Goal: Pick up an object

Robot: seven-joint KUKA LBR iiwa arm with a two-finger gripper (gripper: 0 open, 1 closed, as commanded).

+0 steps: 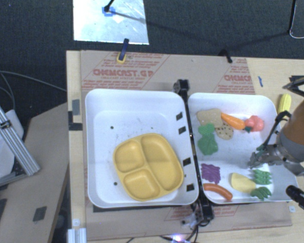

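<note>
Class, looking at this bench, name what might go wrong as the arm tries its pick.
The gripper hangs near the right bin's right wall, so it may bump that wall. The green toy and yellow piece lie close together, so it might nudge one while reaching for the other.

the left white bin (99,135) contains a yellow three-compartment plate (148,166), set toward the bin's lower right. both bins rest on a cardboard sheet (142,70) printed with red lettering. a blue and yellow clamp (123,51) grips the sheet's upper edge. a reflective square panel (110,13) lies on the dark floor above the bench.
</note>
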